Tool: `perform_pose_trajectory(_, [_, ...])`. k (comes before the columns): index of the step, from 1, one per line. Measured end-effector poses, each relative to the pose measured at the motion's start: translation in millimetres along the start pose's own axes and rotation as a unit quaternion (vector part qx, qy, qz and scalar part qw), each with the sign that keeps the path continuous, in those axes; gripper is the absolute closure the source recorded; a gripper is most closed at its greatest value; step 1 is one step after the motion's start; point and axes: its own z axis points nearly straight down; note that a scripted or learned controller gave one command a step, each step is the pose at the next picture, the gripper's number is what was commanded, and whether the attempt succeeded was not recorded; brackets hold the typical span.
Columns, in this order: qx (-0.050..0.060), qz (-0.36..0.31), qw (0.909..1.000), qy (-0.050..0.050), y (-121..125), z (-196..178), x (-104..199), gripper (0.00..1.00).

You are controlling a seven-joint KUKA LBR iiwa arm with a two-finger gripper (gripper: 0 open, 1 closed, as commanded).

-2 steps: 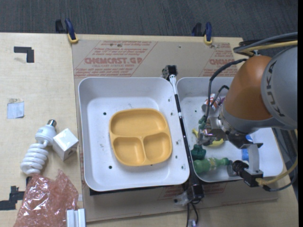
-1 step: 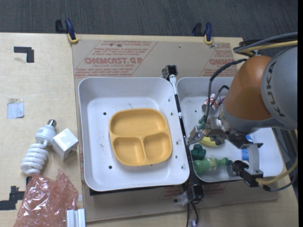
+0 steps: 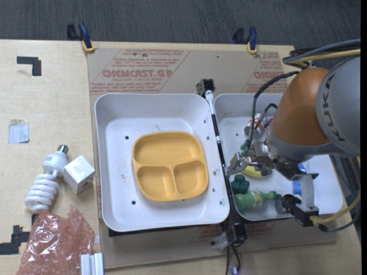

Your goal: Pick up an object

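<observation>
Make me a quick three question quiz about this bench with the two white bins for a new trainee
1. True or false: the yellow three-compartment plastic plate lies in the left white bin.
2. Which bin is the grey arm's gripper over? A left, B right.
3. Fill in: the white spiral light bulb lies on the bench to the ___ of both bins.

Key: 1 true; 2 B, the right white bin; 3 left.

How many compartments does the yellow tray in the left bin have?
3. The yellow tray has one wide compartment across its far side and two smaller ones side by side along its near side. None looks hidden.
</observation>
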Motion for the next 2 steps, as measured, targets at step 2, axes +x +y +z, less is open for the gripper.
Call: perform_pose_trajectory(2, [0.0,0.0,1.0,0.0,0.0,0.0,0.0,0.0])
